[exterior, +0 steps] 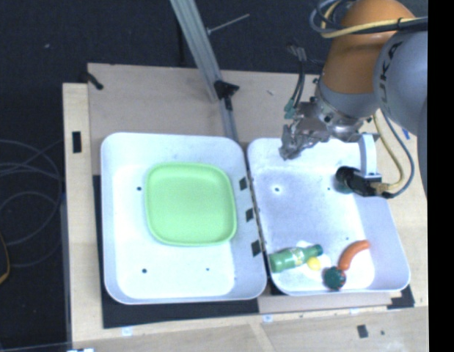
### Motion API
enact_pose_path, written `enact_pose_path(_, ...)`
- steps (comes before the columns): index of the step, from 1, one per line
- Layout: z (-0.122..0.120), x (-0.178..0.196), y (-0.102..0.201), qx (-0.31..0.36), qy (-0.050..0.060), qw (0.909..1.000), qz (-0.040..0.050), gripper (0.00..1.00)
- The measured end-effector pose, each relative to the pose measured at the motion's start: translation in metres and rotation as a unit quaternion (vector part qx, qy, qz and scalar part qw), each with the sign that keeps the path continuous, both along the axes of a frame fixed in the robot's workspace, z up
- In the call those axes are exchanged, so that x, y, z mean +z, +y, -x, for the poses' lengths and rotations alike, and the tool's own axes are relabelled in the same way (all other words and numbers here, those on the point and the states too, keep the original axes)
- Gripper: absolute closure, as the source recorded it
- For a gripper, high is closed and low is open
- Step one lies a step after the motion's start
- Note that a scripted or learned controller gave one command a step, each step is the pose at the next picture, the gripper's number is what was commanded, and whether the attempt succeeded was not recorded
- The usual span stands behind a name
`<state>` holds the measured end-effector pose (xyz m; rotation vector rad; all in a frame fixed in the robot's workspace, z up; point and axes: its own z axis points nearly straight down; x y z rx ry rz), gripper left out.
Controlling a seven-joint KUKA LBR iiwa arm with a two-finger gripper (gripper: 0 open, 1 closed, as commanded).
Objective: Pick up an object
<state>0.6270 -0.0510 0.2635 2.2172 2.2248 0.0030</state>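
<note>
Bins sit side by side on the bench, two of them, both white and shallow. The left bin [124,196] has a light green square plate [190,204] lying flat in its middle. The right bin [307,196] has a few small things, all down in its near end, close to the front wall.

One is a green bottle [293,257] lying on its side, with its cap end pointing right. Just beside the cap is a small yellow thing [314,265]. Next to that sits a dark green round thing [333,277]. An orange thing shaped like a sausage [353,253] lies at a slant, and its lower end is just beside the dark green round thing. These things lie close together.

The grey arm comes in from the right, with its orange part [366,31] up high. The gripper [291,147] hangs over the far left corner of the right bin, close to the wall between the two bins. It is well apart from the bottle and the other small things. Nothing can be seen between its tips. The tips look dark and bunched up from here, so I cannot tell how far the jaws stand apart.

A black part with a cable [359,182] hangs by the arm over the right side of the right bin. A grey pole [201,42] slants across the bench behind the bins.
</note>
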Motion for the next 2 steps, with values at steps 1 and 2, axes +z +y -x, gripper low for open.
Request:
enact_pose_path(1, 0.013, 0.003, 0.051, 0.000, 0.000, 1.0000, -0.0001, 1.00)
enact_pose_path(2, 0.016, -0.010, 0.103, 0.000, 0.001, 1.0000, 0.0002, 1.00)
